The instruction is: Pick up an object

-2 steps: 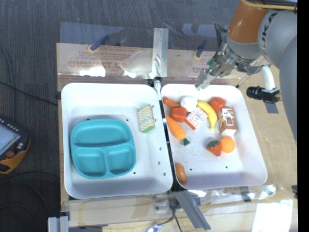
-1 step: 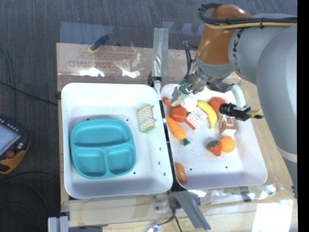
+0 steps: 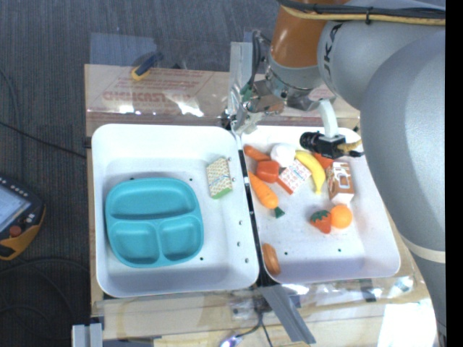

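The big grey arm comes in from the right side of the frame and fills the upper right corner. It bends toward the top middle. An orange band wraps around it just above the wrist. Below the band, the wrist points down and to the left. The gripper hangs at the top middle. Its tip is too small and blurry to make out.

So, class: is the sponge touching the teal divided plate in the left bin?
Apart. The camera view shows a strip of white bin floor between the sponge, which lies near the left bin's right wall, and the teal divided plate.
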Tool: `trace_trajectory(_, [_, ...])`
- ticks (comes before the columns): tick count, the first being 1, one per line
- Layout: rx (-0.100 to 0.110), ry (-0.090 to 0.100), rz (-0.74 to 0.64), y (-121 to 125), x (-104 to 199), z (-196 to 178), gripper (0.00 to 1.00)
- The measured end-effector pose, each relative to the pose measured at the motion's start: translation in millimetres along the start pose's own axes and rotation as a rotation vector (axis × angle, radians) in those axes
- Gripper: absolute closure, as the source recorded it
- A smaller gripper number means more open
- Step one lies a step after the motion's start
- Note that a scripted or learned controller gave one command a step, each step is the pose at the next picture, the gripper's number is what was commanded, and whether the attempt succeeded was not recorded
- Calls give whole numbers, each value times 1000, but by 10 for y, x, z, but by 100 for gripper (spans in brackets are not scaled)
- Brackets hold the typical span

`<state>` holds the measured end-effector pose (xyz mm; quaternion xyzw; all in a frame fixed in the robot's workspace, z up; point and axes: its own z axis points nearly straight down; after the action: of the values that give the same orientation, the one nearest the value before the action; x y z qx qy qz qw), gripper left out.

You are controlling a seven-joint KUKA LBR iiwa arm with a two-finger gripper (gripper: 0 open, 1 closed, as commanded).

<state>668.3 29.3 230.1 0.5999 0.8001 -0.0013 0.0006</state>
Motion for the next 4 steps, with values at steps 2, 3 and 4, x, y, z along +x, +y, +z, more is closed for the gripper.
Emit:
trace_trajectory(2, [-1,0,-47,-42,-147,-134,100])
trace_trajectory(3, [0,-1,8,-386,-1322,-541,100])
trace_trajectory(4, [2,0,-28,-286,-967,-37,100])
